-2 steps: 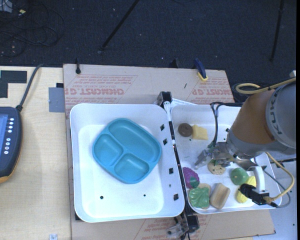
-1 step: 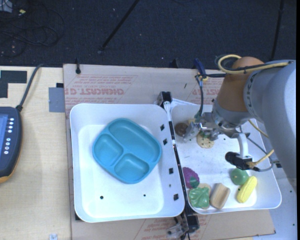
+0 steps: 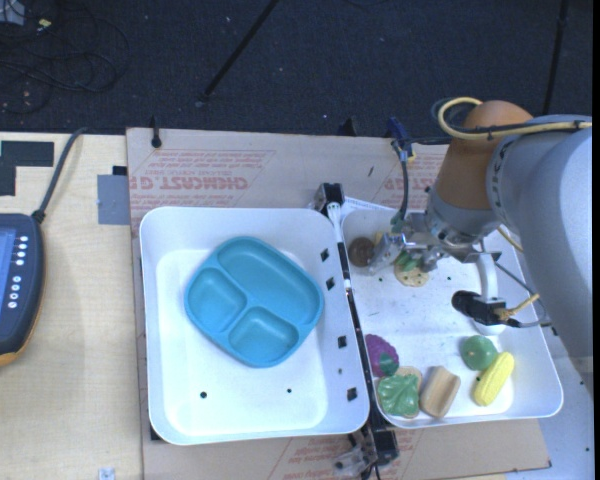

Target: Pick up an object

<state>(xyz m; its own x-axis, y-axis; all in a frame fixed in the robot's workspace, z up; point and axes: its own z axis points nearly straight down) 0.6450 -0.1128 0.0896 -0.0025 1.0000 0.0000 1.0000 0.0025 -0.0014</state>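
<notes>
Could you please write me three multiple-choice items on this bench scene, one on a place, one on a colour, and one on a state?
1. Where does the divided plate lie?
A. in the left bin
B. in the right bin
C. on the bare bench

2. What colour is the toy corn?
A. purple
B. yellow
C. blue

3. How does the claw stand relative to the right bin?
A. parked over the tablet
B. above the divided plate
C. low over the bin's far end, near a round cookie

Answers: 1 A, the blue plate rests on the left bin's floor. 2 B, the corn is yellow, beside a green piece. 3 C, the arm reaches down to the cookie's spot.
</notes>
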